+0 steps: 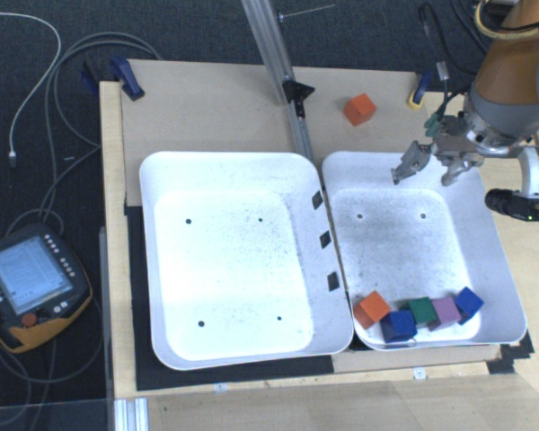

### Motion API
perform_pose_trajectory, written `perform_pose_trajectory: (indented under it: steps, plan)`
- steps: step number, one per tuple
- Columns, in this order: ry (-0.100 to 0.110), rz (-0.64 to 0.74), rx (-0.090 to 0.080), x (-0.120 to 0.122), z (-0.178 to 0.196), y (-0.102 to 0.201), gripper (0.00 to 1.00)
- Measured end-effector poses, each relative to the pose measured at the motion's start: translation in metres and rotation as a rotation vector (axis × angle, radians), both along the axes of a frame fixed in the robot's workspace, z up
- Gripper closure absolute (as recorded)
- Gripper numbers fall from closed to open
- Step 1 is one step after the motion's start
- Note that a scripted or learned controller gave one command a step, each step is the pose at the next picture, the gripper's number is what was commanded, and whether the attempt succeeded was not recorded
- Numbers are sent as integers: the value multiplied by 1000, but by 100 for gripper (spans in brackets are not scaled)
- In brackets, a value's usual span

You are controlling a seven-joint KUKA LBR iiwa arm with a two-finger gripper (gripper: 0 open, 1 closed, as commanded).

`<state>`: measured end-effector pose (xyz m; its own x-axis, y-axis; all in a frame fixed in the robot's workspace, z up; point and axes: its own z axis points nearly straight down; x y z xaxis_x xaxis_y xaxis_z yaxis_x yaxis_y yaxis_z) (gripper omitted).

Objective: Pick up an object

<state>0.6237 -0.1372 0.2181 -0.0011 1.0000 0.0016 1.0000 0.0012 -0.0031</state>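
- Five small blocks sit in a row along the near rim of the right bin [485, 241]: an orange block [372, 307], a dark blue block [398, 324], a green block [422, 311], a purple block [446, 310] and a blue block [468, 302].
- Each block touches or nearly touches its neighbour, and the row curves along the bin's near wall, running left to right.
- Most of the blocks sit turned at slightly different angles to the rim; the orange one at the left end is tilted.
- To its left, the left bin [229, 259] shows a bare white floor speckled with fine dark marks and four small dark dots.
- Both bins rest side by side on the light wooden table [207, 106], with black clips along the seam between them.
- Another orange cube [360, 109] lies on the table beyond the right bin, well apart from the row.
- An aluminium post [271, 43] rises from the table's far edge.
- Left of the table, a teach pendant [27, 281] lies on dark carpet, with cables trailing near it.
- At the right bin's far right corner hangs the gripper [428, 167], jaws spread apart with nothing between them, well apart from the blocks.
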Motion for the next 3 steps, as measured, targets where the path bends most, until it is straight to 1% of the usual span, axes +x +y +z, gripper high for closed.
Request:
perform_pose_trajectory:
  steps: [1, 2, 3]
  plan:
    - [2, 2, 1, -13, -17, 26, 0]
    - [0, 2, -1, 14, -59, 42, 0]
    - [-7, 1, -1, 15, -45, 41, 100]
